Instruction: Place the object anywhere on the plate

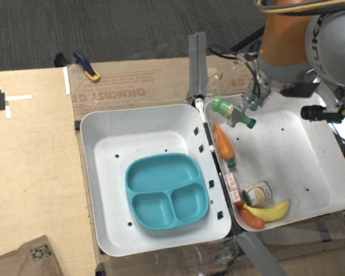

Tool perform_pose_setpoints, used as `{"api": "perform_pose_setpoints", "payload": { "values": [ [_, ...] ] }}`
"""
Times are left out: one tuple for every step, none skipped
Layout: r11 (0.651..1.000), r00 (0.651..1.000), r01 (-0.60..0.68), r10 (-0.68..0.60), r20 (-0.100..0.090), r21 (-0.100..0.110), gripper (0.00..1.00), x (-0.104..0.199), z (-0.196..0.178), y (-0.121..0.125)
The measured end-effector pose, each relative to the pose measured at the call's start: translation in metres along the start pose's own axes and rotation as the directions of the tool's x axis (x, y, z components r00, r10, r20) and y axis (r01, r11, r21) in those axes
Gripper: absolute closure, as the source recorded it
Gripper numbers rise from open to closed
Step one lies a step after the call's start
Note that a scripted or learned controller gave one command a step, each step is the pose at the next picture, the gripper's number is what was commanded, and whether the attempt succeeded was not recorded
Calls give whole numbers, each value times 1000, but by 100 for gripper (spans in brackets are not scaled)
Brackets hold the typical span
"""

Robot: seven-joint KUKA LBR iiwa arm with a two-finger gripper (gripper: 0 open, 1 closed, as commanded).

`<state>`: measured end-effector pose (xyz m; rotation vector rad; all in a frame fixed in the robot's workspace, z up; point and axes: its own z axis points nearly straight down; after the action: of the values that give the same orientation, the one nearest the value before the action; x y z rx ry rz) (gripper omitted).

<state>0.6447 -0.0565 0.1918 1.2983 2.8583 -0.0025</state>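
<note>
**Over right bin: green object at gripper, plate still bare**

At left, teal plate [165, 191] lying flat in left bin [97, 172], three compartments showing, nothing on it. At 1 o'clock from plate, across the divider, carrot [223, 143] lying along right bin [319, 150] wall. At 12 o'clock from carrot, green object [223, 106] near the wall, tilted, touching gripper [241, 117]. Finger spread and grasp: cannot tell. At 6 o'clock in right bin, can [257, 193] and banana [266, 211], well apart from gripper. Recommended: confirm hold, lift clear of divider, carry toward 8 o'clock, lower over plate centre, release low.
</note>
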Motion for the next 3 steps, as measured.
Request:
{"api": "perform_pose_setpoints", "payload": {
  "values": [
    [986,986,-170,170,-2,1,100,23,1,-27],
    [985,985,-173,173,-3,2,100,106,1,-44],
    [992,992,-127,127,-3,2,100,153,0,-18]
  ]
}}
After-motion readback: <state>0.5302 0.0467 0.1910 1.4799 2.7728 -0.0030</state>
